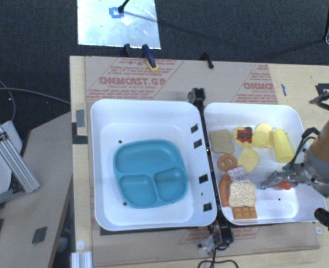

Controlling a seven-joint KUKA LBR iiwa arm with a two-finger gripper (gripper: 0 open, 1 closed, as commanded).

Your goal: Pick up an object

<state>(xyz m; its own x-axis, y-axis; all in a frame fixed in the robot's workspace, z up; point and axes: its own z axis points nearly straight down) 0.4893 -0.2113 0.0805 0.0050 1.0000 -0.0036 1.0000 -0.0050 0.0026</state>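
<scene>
White left bin (105, 149): one blue three-compartment tray (150, 172), lying flat. White right bin (276, 208): toy food clustered at its left and rear — bread slice (222, 140), pretzel (227, 162), hot dog (224, 189), cracker (242, 194), waffle (244, 211), lemon-yellow pieces (263, 135), yellow bottle (282, 144) (mustard-like). Gripper (276, 180) low over this bin's right half, just beside the food; whether its fingers are spread or pinching cannot be told.

The brown protective sheet (153, 77) under the two bins carried red print. Behind the left bin (147, 110) the word "CHEMCAST GP" (132, 81) could be read, with a smaller red line below it, too small to read. Behind the right bin (253, 111) similar red print (256, 86) stood slanted and was not legible.
</scene>
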